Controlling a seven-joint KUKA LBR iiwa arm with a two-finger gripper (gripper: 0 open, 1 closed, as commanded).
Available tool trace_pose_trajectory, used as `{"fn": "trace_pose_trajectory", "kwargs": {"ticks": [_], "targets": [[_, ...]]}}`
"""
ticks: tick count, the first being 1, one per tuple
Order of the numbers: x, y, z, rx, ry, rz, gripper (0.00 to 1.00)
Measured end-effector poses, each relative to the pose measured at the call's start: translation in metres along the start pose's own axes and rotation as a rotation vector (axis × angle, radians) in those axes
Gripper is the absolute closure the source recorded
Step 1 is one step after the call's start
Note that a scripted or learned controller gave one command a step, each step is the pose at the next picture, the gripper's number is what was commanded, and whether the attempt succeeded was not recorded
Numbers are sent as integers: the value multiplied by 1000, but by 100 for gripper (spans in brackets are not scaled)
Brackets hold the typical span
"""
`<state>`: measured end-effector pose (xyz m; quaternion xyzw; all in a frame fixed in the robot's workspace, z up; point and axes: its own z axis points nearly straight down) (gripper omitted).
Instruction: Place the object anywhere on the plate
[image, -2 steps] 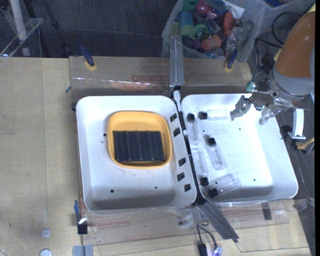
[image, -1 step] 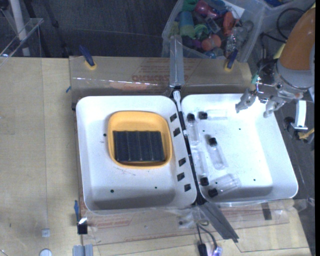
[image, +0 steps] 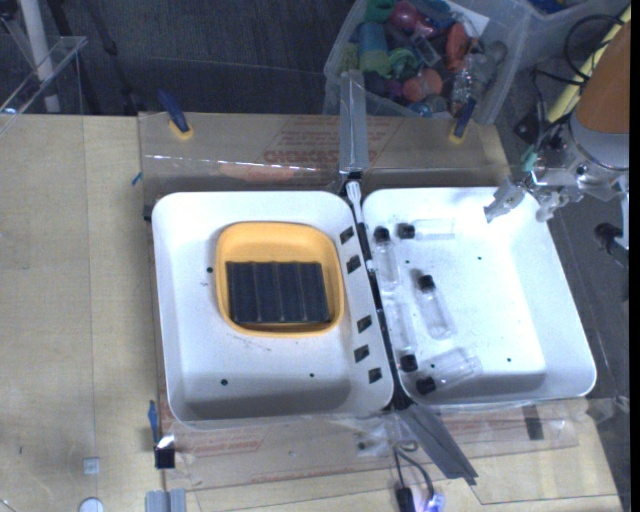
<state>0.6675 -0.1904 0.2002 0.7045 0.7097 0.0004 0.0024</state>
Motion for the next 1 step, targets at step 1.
{"fn": "trace_pose_trajectory", "kwargs": {"ticks": [1], "targets": [[0,0,0,0,0,-1,0]]}}
